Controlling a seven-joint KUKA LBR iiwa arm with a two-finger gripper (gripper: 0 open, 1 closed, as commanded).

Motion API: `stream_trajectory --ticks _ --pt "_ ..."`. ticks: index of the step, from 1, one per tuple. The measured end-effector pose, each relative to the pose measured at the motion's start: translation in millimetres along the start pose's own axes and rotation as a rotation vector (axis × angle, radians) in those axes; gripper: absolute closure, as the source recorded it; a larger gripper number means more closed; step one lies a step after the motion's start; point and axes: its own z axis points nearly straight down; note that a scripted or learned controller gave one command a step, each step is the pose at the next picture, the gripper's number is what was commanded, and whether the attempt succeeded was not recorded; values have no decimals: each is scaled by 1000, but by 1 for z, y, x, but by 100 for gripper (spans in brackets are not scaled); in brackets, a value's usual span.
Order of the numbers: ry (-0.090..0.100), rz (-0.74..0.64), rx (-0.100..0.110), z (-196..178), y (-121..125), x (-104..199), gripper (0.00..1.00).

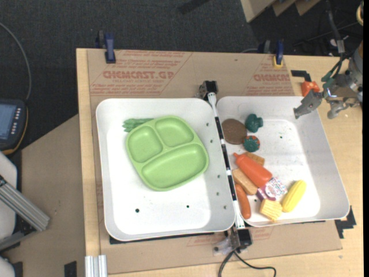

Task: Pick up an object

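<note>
Bench [173, 74] of light board carries two shallow white bins side by side, their inner rims touching along the middle. Left bin [115, 201]: one green divided plate [167, 153], three compartments, lying flat toward the far half and slightly turned; something green and leafy [134, 123] pokes out at its far-left edge, cannot tell what. Near half of this bin is bare white floor, broad open room. Right bin [317, 154]: all objects crowd its left side and near-left corner. In order of size: orange carrot-like piece [252, 168] mid-left; brown round patty [233, 131] near the far-left rim; yellow corn cob [293, 195] toward the near edge; sausage [243, 203] hard against the left rim; pale yellow ridged block [271, 210] just beside the corn; small printed packet [274, 187] between carrot and corn; dark teal piece [253, 122] beside the patty; a smaller teal-and-red piece [251, 143] below it. Right half of the bin floor is open. Gripper [326, 107] hangs above the far-right rim, fingers spread apart, nothing between them, well apart from the object cluster.
</note>
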Motion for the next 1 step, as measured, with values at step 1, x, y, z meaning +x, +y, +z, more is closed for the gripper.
stream_trajectory --ticks 1 --pt "6 -5 14 155 -29 77 0"
